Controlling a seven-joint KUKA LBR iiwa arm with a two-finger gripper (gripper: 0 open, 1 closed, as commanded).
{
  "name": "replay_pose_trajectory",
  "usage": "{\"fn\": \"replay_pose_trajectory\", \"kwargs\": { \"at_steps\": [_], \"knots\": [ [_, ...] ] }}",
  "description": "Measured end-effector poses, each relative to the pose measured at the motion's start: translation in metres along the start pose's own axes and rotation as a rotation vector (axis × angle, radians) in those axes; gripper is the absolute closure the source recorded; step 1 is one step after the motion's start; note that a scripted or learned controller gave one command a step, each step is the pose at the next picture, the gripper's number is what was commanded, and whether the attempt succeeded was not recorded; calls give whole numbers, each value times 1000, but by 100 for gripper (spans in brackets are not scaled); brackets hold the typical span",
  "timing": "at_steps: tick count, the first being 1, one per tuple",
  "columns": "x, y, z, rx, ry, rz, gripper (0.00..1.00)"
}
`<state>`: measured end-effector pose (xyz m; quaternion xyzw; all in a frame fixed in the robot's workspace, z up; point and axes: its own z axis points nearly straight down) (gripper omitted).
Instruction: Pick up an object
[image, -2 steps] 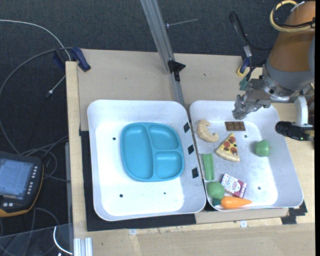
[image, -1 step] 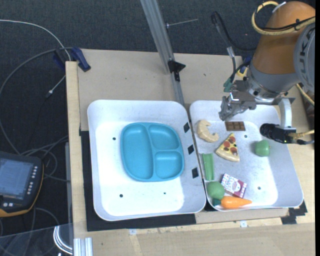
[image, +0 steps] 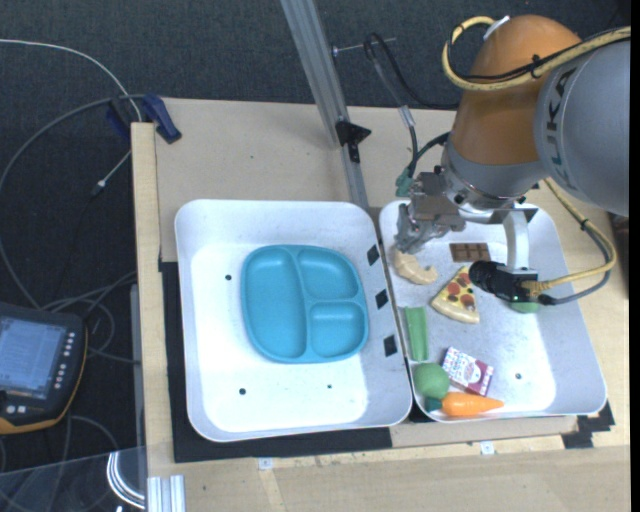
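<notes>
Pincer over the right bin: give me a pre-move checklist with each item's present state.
1. Pincer above the right bin, near its upper left corner: ok.
2. Target below it: beige toy lies just under the fingertips: ok.
3. Finger opening: cannot tell.
4. Anything held: cannot tell.
5. Neighbours apart from target: pizza slice lies close by, the gap is narrow: cannot tell.
6. Left bin holds the blue divided plate, away from the arm: ok.

no legible text, labels or numbers anywhere
</notes>
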<state>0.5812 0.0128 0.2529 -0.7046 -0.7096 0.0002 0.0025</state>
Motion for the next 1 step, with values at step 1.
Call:
{"fn": "replay_pose_trajectory", "kwargs": {
  "at_steps": [1],
  "knots": [
    [61,-14,-1,0,0,0,100]
  ]
}}
